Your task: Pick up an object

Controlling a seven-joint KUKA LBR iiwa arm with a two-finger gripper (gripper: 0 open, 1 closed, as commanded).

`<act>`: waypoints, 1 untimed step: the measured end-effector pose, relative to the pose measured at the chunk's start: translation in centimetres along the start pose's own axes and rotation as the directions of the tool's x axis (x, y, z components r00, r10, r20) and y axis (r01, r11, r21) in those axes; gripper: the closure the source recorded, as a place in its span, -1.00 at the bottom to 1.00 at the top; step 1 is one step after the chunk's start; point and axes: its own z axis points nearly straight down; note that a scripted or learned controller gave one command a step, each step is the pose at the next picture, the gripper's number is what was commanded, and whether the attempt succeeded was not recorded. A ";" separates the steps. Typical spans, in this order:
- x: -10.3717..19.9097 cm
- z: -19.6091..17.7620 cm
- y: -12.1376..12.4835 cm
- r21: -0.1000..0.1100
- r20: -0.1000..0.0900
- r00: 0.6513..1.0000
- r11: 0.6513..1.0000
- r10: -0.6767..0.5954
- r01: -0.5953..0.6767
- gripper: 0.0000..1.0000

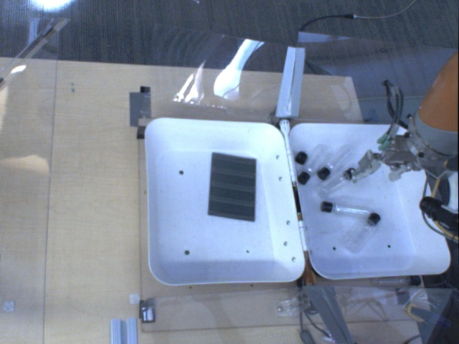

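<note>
Toward the lower right of the frame, we see clear vials with black caps (349, 211) scattered in the right bin (430, 260). Further up, our gripper (356, 172) hovers low over another vial (331, 168); finger state we cannot tell. We judge this the approach; next comes descent and closing. Transparent glass blurs outlines. Left bin (172, 192) holds a dark ribbed pad (232, 187).

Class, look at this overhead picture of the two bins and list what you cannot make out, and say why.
1. The arm in the camera view: cut off by the right edge past its orange band.
2. The tool over the right bin: too small and blurred to show whether it is open.
3. The clear vials with black caps: transparent against white, so their count and outlines are uncertain.
4. The dark ribbed slab in the left bin: its height cannot be judged from above.
</note>
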 end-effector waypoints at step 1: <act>5.4 5.1 4.6 0.000 -0.001 0.989 0.989 -0.151 0.151 -1.00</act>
